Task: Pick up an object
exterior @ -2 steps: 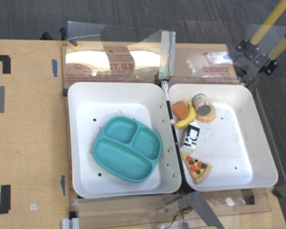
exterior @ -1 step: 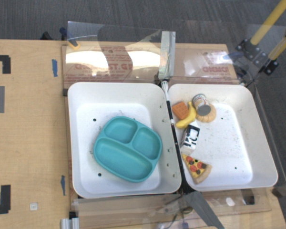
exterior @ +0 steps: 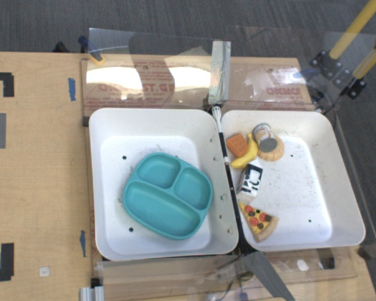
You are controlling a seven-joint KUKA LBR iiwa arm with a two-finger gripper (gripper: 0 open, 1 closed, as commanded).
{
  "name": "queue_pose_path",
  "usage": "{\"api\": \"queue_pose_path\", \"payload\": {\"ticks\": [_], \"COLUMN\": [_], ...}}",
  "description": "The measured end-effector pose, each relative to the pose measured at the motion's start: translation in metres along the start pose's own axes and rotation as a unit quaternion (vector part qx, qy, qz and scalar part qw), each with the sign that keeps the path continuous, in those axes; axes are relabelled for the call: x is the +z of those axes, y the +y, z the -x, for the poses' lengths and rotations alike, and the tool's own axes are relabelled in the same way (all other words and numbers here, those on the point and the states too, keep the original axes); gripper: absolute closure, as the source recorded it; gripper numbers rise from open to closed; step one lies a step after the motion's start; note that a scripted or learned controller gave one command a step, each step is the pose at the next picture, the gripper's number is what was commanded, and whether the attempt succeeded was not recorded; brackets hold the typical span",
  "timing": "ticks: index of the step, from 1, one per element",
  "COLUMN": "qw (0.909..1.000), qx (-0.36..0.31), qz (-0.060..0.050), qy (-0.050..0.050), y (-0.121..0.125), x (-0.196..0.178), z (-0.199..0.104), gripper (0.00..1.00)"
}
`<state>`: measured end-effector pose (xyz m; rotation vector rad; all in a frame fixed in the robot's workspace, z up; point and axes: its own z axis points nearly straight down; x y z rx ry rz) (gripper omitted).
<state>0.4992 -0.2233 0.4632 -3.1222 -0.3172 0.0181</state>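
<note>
Camera view: small toys cluster at the right bin's point(exterior: 313, 187) left wall, the pizza slice toy point(exterior: 259, 221) lying most apart at lower centre, so approach it vertically; tool state cannot be told.

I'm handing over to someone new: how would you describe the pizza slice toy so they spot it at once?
Look in the right-hand white bin, along its left wall. At the near end of the row of small toys lies the pizza slice, below the black-and-white block. It alone is a tan wedge dotted with red.
</note>
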Motion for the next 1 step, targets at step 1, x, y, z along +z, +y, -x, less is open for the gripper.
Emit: {"api": "queue_pose_path", "payload": {"ticks": [1], "qw": [1.0000], "qx": [0.001], "qz": [0.001], "qy": [0.002], "y": [-0.0030], "x": [-0.0112], "z": [0.0166], "gripper": [1.00]}}
